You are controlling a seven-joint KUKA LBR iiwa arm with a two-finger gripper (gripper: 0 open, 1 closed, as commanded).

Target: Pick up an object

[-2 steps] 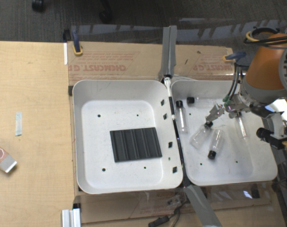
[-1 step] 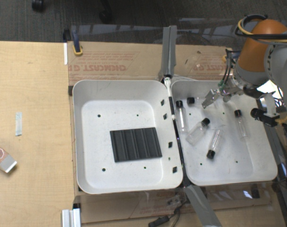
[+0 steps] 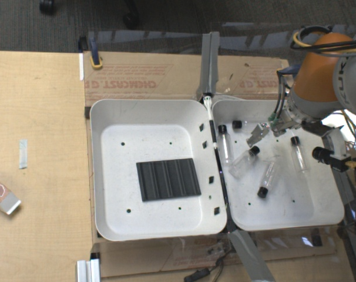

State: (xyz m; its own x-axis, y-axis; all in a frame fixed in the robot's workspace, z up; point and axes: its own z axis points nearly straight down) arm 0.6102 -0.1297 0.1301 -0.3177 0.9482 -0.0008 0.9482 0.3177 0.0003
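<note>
The end effector (image 3: 261, 133) hangs over the right bin (image 3: 319, 216), its fingers apart with nothing between them. Clear black-capped tubes (image 3: 266, 180) lie scattered just below and beside it in that bin. A black ribbed pad (image 3: 168, 179) sits in the left bin (image 3: 107, 216).

two bins (image 3: 101, 157), one ridged mat (image 3: 167, 178), several tubes (image 3: 266, 178)

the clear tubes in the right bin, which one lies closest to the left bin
The tube lying along the right bin's left wall, black cap at its top end; the other tubes lie further toward the bin's middle and right.
</note>
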